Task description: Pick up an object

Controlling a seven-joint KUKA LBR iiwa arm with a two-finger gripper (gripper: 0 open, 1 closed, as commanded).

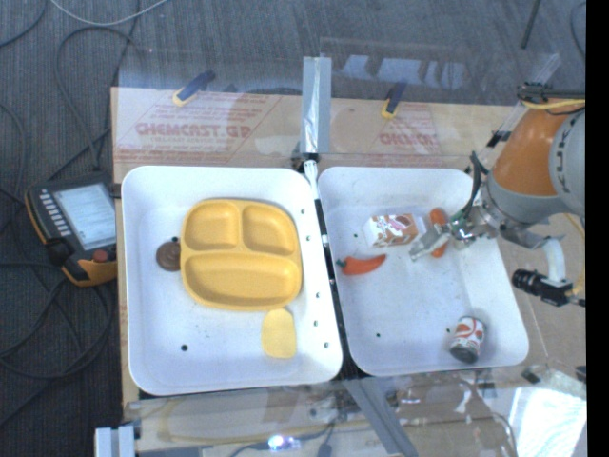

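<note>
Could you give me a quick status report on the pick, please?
Gripper low in right bin, nothing seen held. Orange piece and packet close beside it. Can apart, near front corner.

Floor: dark grey carpet (57,93) crossed by loose cables (90,12).
Bench: pale board (219,127) printed with red lettering.

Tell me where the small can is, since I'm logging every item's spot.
The small can sits in the right bin, near its front right corner, apart from the orange carrot-like piece and the gripper.
</note>
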